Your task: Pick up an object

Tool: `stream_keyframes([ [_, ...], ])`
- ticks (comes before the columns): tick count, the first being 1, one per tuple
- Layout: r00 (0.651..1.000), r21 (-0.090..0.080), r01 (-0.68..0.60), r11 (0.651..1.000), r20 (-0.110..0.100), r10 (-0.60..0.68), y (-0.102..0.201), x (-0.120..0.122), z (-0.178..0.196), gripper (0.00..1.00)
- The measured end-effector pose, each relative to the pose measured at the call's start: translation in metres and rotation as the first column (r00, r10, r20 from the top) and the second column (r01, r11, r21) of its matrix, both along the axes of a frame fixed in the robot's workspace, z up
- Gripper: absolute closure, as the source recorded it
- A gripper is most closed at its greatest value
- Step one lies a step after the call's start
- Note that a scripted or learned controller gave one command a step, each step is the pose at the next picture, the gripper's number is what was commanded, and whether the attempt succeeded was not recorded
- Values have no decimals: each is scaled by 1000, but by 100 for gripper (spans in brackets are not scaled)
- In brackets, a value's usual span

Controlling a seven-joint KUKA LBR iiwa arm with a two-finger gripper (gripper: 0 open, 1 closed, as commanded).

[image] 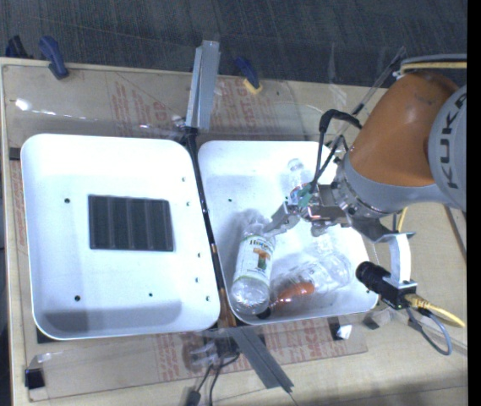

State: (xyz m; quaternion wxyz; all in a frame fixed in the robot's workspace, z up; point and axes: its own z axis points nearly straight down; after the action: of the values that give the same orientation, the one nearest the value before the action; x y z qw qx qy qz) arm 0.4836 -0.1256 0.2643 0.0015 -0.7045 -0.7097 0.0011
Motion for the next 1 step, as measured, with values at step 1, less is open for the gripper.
stream_keyframes([
  [1,1000,0,-15,1000,-1,15,-1,19,-150,0],
])
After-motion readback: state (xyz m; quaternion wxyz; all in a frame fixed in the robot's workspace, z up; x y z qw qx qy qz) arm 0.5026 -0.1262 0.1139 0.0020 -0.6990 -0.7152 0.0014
